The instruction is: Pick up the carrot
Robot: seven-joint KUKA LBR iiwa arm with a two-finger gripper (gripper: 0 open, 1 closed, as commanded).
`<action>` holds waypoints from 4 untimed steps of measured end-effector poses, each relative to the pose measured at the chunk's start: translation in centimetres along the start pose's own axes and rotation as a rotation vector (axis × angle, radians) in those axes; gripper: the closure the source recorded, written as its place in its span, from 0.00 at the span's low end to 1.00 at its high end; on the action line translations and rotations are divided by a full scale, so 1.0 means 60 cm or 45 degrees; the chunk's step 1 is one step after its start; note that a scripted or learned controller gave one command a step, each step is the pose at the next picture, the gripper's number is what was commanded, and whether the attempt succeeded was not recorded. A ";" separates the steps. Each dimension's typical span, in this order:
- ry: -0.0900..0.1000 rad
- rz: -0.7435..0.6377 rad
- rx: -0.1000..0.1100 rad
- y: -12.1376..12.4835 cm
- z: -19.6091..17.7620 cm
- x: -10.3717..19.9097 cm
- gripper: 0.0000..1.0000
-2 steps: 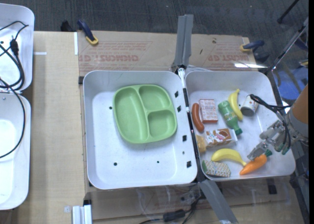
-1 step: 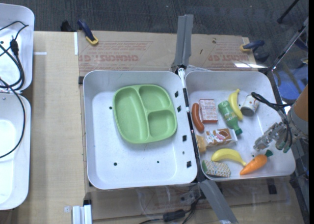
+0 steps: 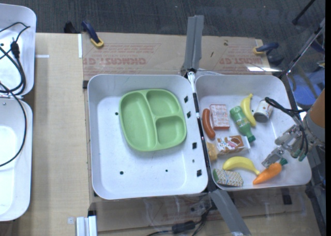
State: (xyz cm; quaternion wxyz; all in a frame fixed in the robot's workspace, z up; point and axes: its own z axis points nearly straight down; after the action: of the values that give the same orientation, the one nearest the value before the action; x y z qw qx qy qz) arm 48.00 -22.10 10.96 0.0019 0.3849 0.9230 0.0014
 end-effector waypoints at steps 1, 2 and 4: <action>0.003 -0.226 0.004 0.013 0.030 0.018 0.00; 0.002 -0.359 0.004 0.020 0.030 0.025 0.00; -0.001 -0.202 0.007 0.089 0.030 0.095 0.00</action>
State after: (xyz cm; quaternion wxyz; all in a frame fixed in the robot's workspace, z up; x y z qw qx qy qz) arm 47.79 -14.27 9.14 0.0014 0.3106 0.9505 -0.0013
